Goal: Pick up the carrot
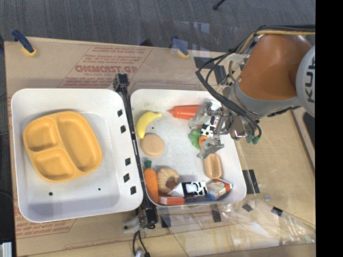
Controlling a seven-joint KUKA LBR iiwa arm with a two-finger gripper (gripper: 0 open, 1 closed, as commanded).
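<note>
Left of frame: yellow tray (61, 144) in the left bin (21, 197). Lower centre: carrot (151, 182) by the right bin's (177, 98) wall, untouched. Right: gripper (210, 134) low over clutter, fingers unreadable. Approach stage; needs shifting lower-left.

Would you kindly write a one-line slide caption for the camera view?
KUKA gripper low in the right bin among toy foods, the carrot lying at its near-left corner; yellow tray in left bin.

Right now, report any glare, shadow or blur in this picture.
Camera view: even lighting; soft shadow under the end effector on the right bin; glare on clear plastic sheeting at the bench's lower right; carrot sharp, small toys beside the end effector hard to separate.
</note>
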